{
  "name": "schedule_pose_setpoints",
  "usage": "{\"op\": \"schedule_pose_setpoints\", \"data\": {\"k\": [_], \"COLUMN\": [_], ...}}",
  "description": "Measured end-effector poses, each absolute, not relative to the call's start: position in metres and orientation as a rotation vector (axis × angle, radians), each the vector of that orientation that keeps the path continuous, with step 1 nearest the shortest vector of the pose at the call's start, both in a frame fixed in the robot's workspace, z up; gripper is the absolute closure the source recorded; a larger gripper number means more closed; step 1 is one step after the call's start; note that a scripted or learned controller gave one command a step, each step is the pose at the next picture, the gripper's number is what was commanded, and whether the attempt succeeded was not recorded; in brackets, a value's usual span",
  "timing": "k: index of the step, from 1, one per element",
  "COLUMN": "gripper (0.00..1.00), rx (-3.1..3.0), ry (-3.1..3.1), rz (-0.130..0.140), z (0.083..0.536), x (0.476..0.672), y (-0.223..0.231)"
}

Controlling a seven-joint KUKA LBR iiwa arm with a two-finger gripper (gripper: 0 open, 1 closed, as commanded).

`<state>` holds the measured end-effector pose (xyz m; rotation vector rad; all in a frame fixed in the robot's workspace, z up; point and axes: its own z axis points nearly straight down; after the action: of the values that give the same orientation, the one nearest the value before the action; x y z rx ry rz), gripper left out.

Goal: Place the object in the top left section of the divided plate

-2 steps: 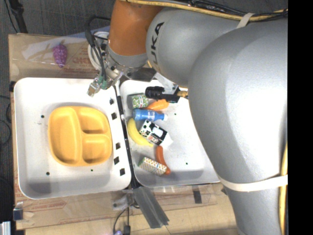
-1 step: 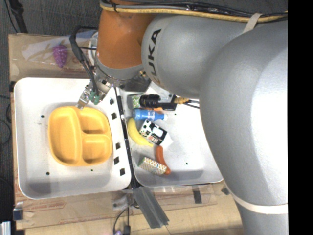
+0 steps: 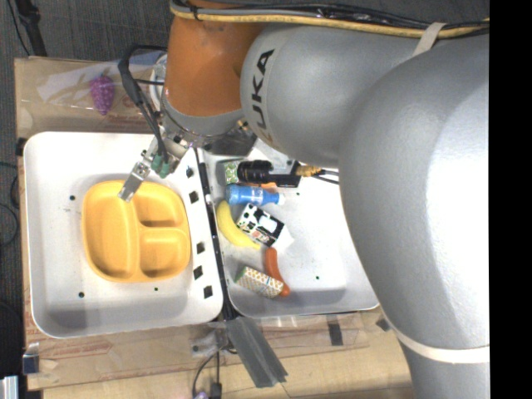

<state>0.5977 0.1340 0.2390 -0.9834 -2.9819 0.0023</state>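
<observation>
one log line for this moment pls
gripper over yellow divided plate, left bin | jaws: cannot tell | banana in right bin

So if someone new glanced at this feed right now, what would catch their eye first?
First, the huge grey KUKA arm with its orange band, filling the right and top of the view. Next, the bright yellow divided plastic plate in the left white bin, with the gripper poised over the plate's upper edge. Then the clutter in the right white bin: a yellow banana, a blue bottle and an orange carrot-like stick.
</observation>
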Motion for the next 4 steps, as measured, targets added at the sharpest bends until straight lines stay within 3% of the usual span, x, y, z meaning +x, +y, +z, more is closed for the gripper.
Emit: {"op": "schedule_pose_setpoints", "data": {"k": [4], "gripper": [0.0], "rx": [-0.983], "ry": [-2.982], "rz": [0.002], "z": [0.2389], "x": [0.5977], "y": [0.134]}}
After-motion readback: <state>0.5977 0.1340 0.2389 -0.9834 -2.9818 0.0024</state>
